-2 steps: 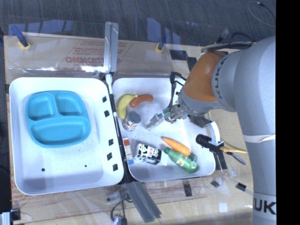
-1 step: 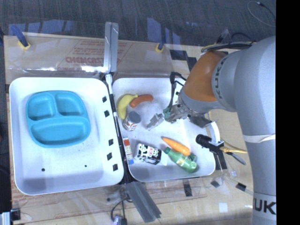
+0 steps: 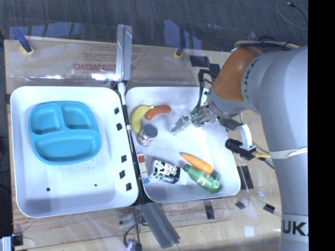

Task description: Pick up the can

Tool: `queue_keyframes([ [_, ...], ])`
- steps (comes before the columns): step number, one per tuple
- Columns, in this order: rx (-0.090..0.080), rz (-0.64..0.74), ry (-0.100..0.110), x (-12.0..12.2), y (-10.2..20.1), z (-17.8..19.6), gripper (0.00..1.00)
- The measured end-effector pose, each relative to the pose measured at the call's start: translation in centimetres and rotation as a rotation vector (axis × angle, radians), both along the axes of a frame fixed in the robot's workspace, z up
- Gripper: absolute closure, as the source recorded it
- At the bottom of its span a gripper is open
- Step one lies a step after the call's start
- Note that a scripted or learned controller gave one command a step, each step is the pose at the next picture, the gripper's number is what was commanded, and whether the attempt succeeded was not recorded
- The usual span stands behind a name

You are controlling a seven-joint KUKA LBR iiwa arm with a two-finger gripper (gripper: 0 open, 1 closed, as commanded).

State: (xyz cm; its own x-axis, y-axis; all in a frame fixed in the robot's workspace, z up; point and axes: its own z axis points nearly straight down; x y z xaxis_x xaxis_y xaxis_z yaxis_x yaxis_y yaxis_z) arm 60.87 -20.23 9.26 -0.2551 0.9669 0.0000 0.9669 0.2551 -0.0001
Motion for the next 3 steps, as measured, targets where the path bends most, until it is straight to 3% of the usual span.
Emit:
queue_keyframes([
  [1,0.001,-0.022,0.002,-4.3,-0.7,-0.1,0.0],
  [2,0.0,-0.224,0.001,-1.2,1.7,5.9,0.0],
  [3,0.0,-0.224,0.001,-1.2,1.7,5.9,0.0],
])
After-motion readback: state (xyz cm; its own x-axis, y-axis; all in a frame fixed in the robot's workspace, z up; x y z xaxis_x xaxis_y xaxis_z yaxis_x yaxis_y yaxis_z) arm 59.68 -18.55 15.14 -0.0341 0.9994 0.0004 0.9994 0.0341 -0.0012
